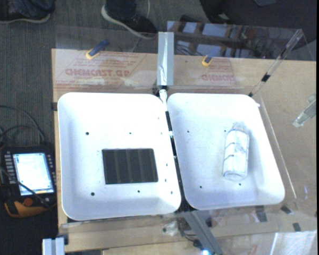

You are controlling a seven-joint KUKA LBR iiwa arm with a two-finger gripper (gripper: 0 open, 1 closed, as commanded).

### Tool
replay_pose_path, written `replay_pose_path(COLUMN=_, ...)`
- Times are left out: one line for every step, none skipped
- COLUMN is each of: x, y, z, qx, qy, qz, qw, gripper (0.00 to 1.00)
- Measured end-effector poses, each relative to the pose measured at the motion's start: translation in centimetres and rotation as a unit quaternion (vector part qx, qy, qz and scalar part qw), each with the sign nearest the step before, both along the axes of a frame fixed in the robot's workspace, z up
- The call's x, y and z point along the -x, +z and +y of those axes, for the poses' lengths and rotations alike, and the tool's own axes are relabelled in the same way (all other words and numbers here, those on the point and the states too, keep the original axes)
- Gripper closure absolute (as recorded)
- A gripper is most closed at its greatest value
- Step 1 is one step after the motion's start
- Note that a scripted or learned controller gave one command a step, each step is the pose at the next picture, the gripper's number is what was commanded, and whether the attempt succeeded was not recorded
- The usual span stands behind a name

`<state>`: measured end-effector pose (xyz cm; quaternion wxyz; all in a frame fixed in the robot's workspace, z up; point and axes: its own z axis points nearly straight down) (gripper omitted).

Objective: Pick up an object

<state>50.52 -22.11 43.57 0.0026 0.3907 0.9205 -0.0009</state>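
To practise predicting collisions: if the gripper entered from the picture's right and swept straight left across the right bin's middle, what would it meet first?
Probably the clear bottle lying in the right bin, if it clears the rim; any lower, the bin's right wall comes first.

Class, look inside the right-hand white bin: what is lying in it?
One clear plastic bottle lies on its side near the right bin's far right wall. Whatever sits beneath the bottle is covered.

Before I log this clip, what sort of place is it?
Probably a robotics lab workcell: two shallow white plastic bins on a board-topped bench, a handheld control pendant with a lit screen on the carpet, and clear acrylic guard panels.
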Motion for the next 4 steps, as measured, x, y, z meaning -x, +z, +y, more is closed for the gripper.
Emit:
replay_pose_path(x=-3.8, y=0.0, z=-0.2, qx=0.0001, qy=0.002, qz=0.0, qw=1.0, gripper=0.0)
replay_pose_path(x=-1.2, y=0.0, z=-0.2, qx=-0.001, qy=-0.104, qz=0.0, qw=0.9946, gripper=0.0)
replay_pose_path(x=2.0, y=-0.1, z=-0.2, qx=-0.0012, qy=-0.218, qz=0.0, qw=0.9759, gripper=0.0)
replay_pose_path(x=2.0, y=-0.1, z=-0.2, qx=-0.0012, qy=-0.307, qz=0.0, qw=0.9516, gripper=0.0)
